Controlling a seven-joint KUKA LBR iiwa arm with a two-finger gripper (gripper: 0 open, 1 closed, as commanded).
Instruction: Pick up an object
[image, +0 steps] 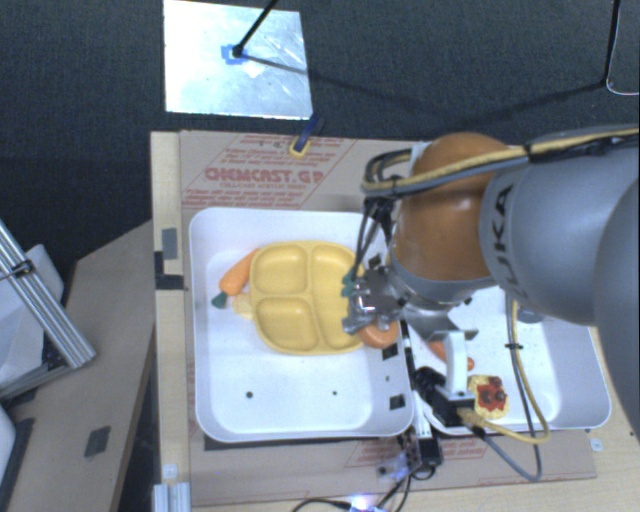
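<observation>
Left bin (215, 400): yellow divided tray (300, 297), three compartments, lying flat toward the far right part. Orange carrot (238, 271) at the tray's left edge, partly tucked beneath. Gripper (358, 305) low over the tray's right rim; whether open or closed cannot be told. Second orange piece (380, 337) just beside the gripper. Right bin (590, 400): small red-and-yellow item (489, 394), near side.

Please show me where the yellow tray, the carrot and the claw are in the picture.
yellow tray (290, 295): camera view, on its middle, where the compartments meet.
carrot (236, 272): camera view, on the orange body, left of the tray.
claw (358, 318): camera view, at the fingertips by the tray's right edge.
</observation>
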